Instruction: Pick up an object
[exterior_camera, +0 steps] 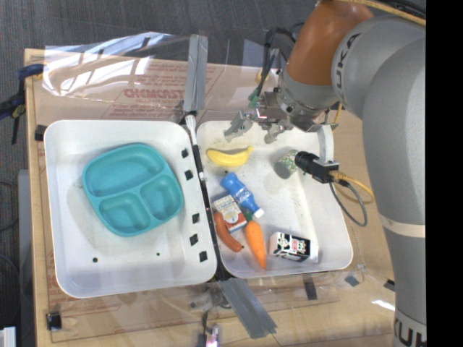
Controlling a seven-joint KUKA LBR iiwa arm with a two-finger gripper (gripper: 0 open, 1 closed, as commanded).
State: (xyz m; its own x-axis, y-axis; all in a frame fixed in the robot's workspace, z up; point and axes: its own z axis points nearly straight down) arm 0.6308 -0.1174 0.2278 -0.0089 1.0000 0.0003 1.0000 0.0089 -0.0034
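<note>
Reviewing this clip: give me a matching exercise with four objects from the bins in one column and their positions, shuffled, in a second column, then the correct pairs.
Things:
1. Teal plastic divided plate
2. Yellow toy banana
3. Orange toy carrot
4. Black-and-white milk carton

Places:
A. Near corner of the right bin, at its front right
B. Far end of the right bin, just below the gripper
C. Alone in the left bin
D. Front of the right bin, between a red sausage-shaped toy and the carton

Pairs: 1-C, 2-B, 3-D, 4-A
</note>
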